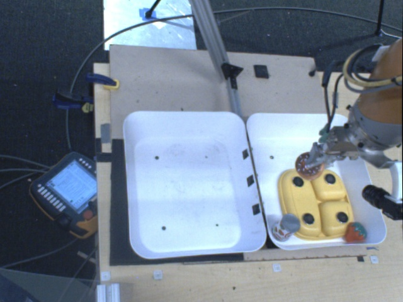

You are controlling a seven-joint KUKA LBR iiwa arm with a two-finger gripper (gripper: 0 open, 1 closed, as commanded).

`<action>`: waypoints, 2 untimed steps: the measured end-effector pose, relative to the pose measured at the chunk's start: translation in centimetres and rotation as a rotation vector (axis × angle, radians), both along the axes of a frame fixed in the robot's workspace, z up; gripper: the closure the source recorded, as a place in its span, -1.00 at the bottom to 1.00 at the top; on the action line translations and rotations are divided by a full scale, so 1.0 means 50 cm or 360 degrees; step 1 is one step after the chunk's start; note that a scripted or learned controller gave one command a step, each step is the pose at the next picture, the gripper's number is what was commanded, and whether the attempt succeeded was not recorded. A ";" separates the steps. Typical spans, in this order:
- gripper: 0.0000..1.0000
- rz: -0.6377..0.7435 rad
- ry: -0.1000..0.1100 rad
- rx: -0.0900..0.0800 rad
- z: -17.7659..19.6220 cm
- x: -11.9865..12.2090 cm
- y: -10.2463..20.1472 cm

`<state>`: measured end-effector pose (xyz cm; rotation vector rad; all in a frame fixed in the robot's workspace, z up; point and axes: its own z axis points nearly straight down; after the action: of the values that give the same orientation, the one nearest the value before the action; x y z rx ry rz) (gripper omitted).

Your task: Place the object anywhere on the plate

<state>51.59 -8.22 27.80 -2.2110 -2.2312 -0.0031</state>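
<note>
Doughnut [308, 165], small and probably light rigid plastic, sits at the gripper [317, 159] above the yellow plate [315, 203], right of frame. Whether the gripper is open or closed cannot be told. Pinching across its ring looks the safest hold.

arm [378, 99]: cut by right edge | pincer [315, 158]: fingertips blurred, grip unclear | donut [308, 165]: partly hidden

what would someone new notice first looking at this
The yellow sectioned plate in the right bin, bright against the white. The claw sits at its upper left corner over a brown sprinkled donut. A red strawberry toy lies at the plate's lower right.
</note>
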 end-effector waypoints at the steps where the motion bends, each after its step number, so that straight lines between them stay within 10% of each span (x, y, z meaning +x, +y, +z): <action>1: 1.00 0.0001 0.0000 0.0000 -0.038 -0.001 0.097; 2: 1.00 0.0004 0.0001 0.0001 -0.039 -0.016 0.217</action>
<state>50.77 2.63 25.87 -2.2073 -2.2337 -0.0032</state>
